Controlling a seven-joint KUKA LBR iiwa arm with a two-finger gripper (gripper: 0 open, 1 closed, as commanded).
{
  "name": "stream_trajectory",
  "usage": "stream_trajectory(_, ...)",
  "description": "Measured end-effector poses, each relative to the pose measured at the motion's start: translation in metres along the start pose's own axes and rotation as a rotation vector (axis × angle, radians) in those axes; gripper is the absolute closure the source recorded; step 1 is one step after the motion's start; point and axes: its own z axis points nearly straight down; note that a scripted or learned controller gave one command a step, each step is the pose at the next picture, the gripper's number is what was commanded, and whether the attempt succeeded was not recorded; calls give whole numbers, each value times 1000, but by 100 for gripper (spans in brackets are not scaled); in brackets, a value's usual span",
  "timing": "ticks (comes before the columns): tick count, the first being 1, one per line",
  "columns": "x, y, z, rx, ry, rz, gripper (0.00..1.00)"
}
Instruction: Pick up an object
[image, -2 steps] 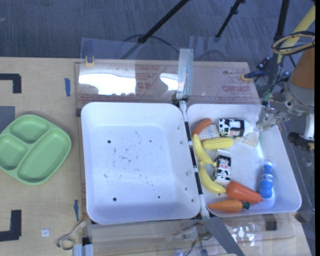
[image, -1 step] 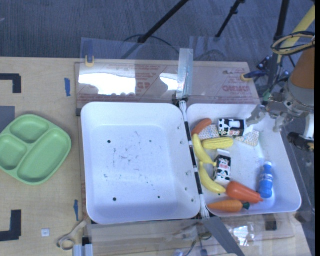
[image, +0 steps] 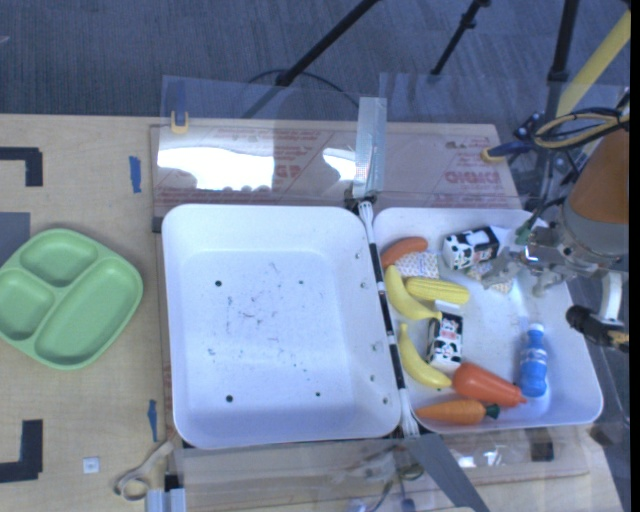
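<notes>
The right bin (image: 575, 400) holds several objects. At its far side lie a brown sausage (image: 404, 247) and a cow-patterned carton (image: 470, 247). Toward the middle are a banana (image: 395, 290), a yellow corn cob (image: 438, 291) and a second cow-patterned carton (image: 446, 340). Nearer the front are another banana (image: 420, 367), two orange carrots (image: 488, 385) (image: 452, 410) and a blue bottle (image: 533, 362). My gripper (image: 522, 272) hangs over the bin's far right part, just right of the first carton and above the bottle. I see nothing held in it.
The left bin (image: 190, 240) lies beside the right one, with a grey divider (image: 385, 320) between them. A green sectioned plate (image: 65, 295) rests on the bench at far left. Clear panels stand behind both bins. Cables and the arm crowd the right edge.
</notes>
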Motion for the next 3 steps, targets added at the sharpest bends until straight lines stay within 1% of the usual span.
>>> stream_trajectory(1, -2, -66, -10, -2, -9, 61, 0)
stream_trajectory(2, -8, -79, 20, -3, 1, 97, 0)
stream_trajectory(3, 1, -75, -7, -4, -9, 146, 0)
